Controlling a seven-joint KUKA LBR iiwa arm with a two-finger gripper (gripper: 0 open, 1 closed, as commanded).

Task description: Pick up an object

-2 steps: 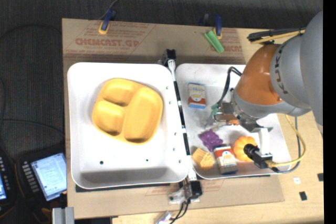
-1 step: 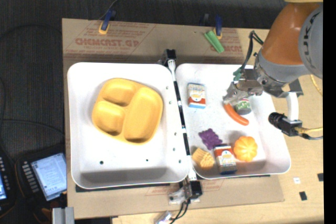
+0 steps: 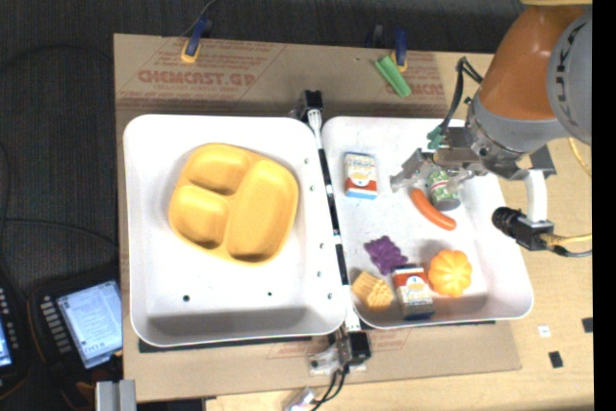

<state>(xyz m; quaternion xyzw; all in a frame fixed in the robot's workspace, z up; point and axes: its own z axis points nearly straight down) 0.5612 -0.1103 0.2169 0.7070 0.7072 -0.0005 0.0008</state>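
Two white bins sit side by side on a brown board. The left bin (image 3: pixel 144 236) holds a yellow three-part tray (image 3: pixel 234 201), which lies toward the bin's upper middle. The right bin (image 3: pixel 510 289) holds the small items: a white and blue carton (image 3: pixel 360 174) near the upper left, an orange carrot (image 3: pixel 432 209) lying at a slant near the middle, a purple grape bunch (image 3: pixel 386 253) below the carton, a tan waffle-like piece (image 3: pixel 370 288) at the lower left, a small box (image 3: pixel 414 291) with a red and blue label just beside it, and an orange pumpkin (image 3: pixel 449 271) touching that box on its right. The arm (image 3: pixel 539 63) reaches in from the right, and its gripper (image 3: pixel 443 178) hangs over the upper middle of the right bin, directly above the carrot's upper end. A green and white can (image 3: pixel 445 191) shows at the gripper's tip, touching the carrot; whether the jaws are clenched on it or released cannot be told. A green clip (image 3: pixel 394 76) and a blue clamp (image 3: pixel 196 38) sit on the board above the bins.
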